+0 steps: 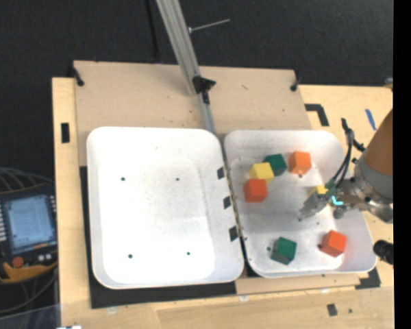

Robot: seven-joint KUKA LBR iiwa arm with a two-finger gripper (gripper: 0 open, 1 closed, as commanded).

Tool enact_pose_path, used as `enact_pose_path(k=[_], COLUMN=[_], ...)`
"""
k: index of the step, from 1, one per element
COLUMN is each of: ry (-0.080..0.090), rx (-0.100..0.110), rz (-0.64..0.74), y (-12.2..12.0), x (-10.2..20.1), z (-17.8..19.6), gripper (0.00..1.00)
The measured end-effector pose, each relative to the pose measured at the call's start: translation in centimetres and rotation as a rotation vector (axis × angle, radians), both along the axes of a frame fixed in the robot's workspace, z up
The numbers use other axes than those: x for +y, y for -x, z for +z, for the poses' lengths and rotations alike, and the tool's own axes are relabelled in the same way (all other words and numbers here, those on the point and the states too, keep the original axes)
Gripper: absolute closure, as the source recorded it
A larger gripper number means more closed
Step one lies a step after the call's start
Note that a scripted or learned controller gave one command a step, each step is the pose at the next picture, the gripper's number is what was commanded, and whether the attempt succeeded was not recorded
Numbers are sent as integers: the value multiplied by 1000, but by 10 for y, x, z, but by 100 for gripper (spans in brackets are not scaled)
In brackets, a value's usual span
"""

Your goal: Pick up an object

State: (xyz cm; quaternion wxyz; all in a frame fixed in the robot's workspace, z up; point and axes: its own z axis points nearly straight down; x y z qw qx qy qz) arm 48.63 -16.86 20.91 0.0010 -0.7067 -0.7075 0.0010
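The bench (274, 91) bears two white bins (157, 204) (side by side).

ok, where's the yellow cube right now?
The yellow cube sits in the right bin, upper-left area, touching a green cube on its upper right, with an orange cube just below.

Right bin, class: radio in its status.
Gripper over right bin, nothing seen between fingers. Six blocks loose. Nearest: red block. Path unobstructed.
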Motion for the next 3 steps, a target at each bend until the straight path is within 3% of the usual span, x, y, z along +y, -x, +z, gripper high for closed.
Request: enact_pose_path(k=[1,3], ry=[0,0], rx=[-5,1], rz=[-2,-3], y=[-1,-7], x=[0,-5], z=[2,-86], gripper=[0,0])
